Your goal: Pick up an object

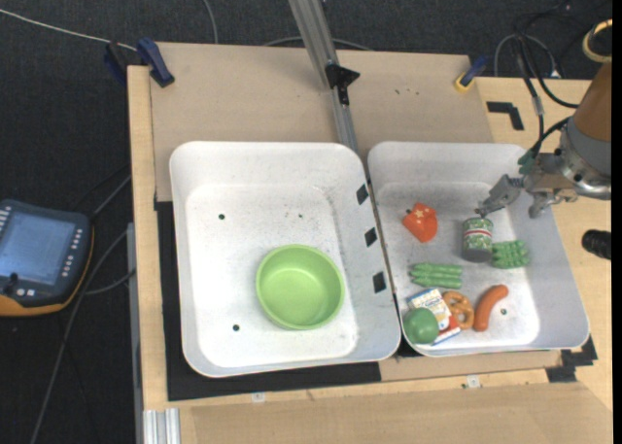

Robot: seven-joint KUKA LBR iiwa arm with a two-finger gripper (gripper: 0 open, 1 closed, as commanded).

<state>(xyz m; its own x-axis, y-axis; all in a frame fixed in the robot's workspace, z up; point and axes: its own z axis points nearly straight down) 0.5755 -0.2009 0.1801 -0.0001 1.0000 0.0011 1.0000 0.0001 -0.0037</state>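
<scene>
Right bin: gripper at far right edge, fingers spread, holding nothing; can just below it. Left bin: green bowl, open floor around.

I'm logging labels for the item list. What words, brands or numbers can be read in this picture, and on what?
Nothing can be read.
Small can: its label is too blurred.
Snack packet: its print is too small.
Handheld pendant: its screen is too blurred.
</scene>
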